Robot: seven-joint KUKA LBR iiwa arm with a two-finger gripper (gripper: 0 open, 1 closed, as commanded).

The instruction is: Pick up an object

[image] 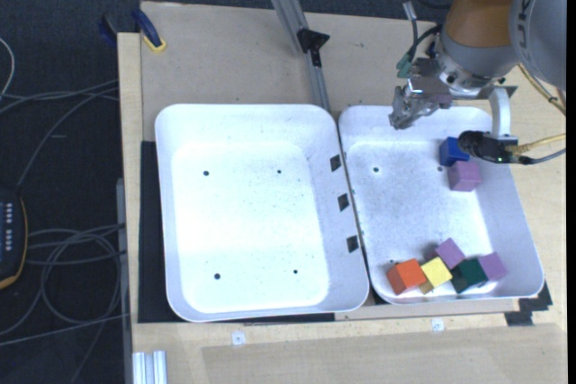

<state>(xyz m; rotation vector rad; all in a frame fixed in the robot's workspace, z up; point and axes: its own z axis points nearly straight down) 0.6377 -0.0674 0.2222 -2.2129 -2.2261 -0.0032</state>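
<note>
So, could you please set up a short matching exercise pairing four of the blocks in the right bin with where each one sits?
Things:
1. orange block
2. blue block
3. yellow block
4. green block

Places:
A. between the orange and green blocks
B. at the left end of the cluster by the near rim
C. near the far right wall, beside a purple block
D. just right of the yellow block

Pairs: 1-B, 2-C, 3-A, 4-D

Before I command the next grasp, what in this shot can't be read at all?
- Pincer, camera view: small and blurred; its state is unreadable.
- Blue block, camera view: partly covered by the black fitting.
- Green block: tucked among neighbours, its edges unclear.
</note>
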